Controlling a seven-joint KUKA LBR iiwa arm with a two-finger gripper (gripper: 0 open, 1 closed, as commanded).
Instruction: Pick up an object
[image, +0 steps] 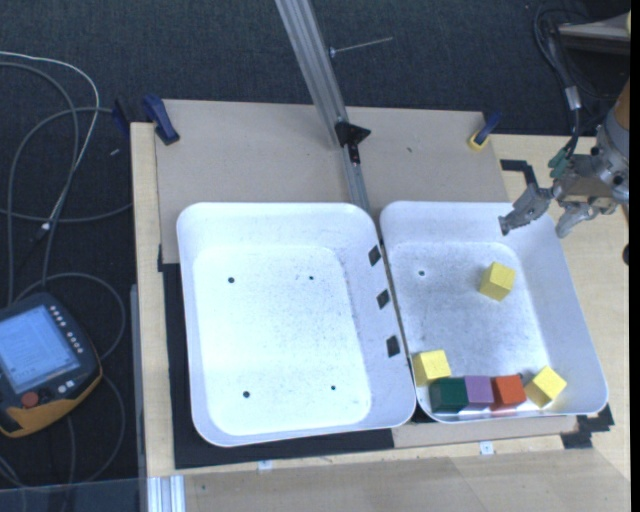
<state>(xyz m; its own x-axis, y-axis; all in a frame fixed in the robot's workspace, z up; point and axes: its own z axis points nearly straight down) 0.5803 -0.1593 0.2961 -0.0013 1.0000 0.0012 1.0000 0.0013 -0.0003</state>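
A tan bench (260, 160) is bearing two white bins (275, 320) over dark carpet, cables trailing at left beside a teach pendant (40, 365), its writing unreadable. The gripper (548, 218) is hovering at the right bin's upper right rim, fingers spread, grasping nothing. Yellow cube (497, 281) is lying mid-bin; more blocks (485, 390) are lining the lower edge.

three yellow blocks (497, 281), one green (449, 393), one purple (480, 389), one orange (509, 390), two bins (200, 230).

Teach pendant (42, 365) was laid on dark carpet left of bench. Cables (55, 150) were looped above it. Blue clamp (160, 118) and yellow clamp (486, 130) were fixed at board's far corners.
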